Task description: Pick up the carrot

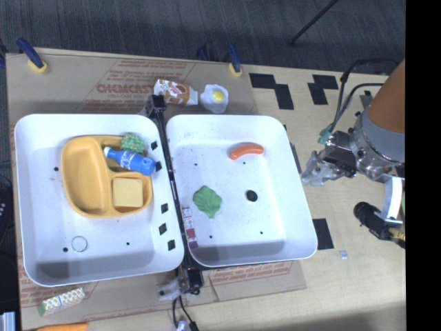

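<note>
The carrot (246, 151), a short orange piece, lies in the upper part of the right bin (293, 205), near its far wall. My gripper (317, 169) hangs outside that bin, just past its right rim, roughly level with the carrot and a good hand's width to its right. Nothing is seen in the gripper. The grey arm with its orange band enters from the right edge.
In the right bin lie a green leafy piece (207, 201) and a small black spot (251, 196). The left bin (27, 205) holds a yellow dish (86, 178), a blue bottle (129, 160), a green piece (133, 143) and a tan block (128, 192). A small packet (172, 92) and a yellow-white item (215, 97) sit behind the bins.
</note>
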Available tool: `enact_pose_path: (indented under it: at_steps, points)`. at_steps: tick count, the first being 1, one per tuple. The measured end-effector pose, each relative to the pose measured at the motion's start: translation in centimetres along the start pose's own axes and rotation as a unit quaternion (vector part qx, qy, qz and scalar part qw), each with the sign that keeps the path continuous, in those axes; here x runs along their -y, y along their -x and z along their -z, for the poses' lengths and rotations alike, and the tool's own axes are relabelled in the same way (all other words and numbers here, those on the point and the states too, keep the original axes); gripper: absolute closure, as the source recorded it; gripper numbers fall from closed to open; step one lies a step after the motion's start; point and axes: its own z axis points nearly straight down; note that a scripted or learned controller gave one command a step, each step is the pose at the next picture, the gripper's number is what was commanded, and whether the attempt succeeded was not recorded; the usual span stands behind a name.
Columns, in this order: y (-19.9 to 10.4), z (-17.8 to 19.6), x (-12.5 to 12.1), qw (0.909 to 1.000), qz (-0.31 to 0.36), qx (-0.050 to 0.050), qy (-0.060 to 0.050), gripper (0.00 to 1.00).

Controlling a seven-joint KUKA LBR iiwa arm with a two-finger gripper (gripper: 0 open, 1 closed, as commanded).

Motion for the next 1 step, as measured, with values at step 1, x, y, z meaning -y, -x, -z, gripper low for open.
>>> enact_pose_path:
  at_steps: [1]
  points:
    - [0.62,3.79,-0.2,0.9993,0.038,0.0,0.0,1.0]
